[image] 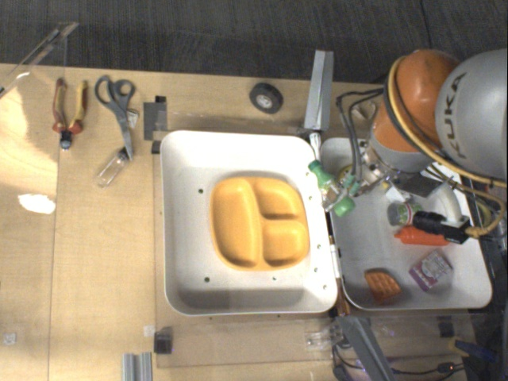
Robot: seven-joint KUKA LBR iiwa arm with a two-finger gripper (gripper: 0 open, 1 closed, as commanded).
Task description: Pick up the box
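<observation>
While the gripper [332, 190] hangs with green fingers apart, gripping nothing, the small purple box [431, 269] lies flat, glossy, long axis slanting far-right, in the right bin [476, 296].

Yellow tray [259, 221], white bin [186, 213], green-tipped end effector [332, 190].

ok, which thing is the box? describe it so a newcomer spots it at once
Look in the right-hand white bin, under the arm. Near its front edge lie two small items side by side: the box is the right one, a purple-and-white packet lying tilted. Its neighbour on the left is orange-brown; an orange-red item lies just behind.
</observation>
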